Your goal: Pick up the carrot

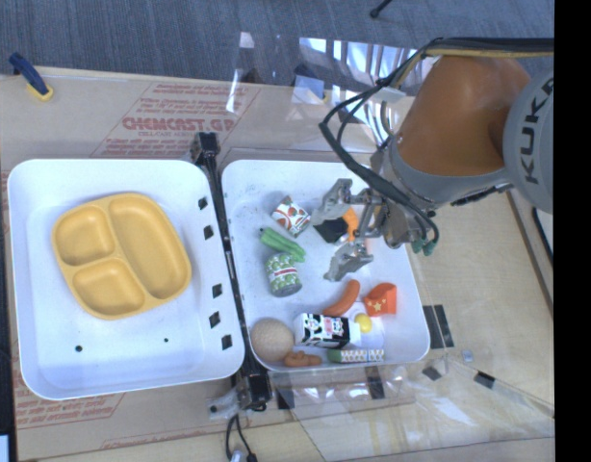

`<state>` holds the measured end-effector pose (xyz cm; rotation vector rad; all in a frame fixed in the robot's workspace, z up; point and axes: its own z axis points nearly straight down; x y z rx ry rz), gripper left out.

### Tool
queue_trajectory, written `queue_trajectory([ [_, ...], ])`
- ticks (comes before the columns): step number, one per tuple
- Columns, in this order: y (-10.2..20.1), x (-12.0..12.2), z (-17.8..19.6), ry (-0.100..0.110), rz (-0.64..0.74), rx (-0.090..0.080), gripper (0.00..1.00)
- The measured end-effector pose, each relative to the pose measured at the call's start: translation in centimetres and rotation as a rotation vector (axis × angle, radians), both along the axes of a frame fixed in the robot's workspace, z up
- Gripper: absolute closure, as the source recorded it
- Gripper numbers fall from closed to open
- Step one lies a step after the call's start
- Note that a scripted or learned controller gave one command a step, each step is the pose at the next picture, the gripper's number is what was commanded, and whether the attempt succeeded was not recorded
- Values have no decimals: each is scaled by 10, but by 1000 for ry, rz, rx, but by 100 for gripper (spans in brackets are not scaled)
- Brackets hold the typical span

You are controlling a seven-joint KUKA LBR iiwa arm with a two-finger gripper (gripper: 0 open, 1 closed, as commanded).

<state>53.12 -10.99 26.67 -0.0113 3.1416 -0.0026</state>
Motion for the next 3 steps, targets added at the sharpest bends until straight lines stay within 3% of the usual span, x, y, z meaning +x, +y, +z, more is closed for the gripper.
queue_trajectory([
  [1, -50, 54, -53, 3, 66, 2, 0],
  [2, -100, 65, -176, -1, -56, 1, 0],
  [3, -98, 68, -163, -6, -46, 0, 100],
])
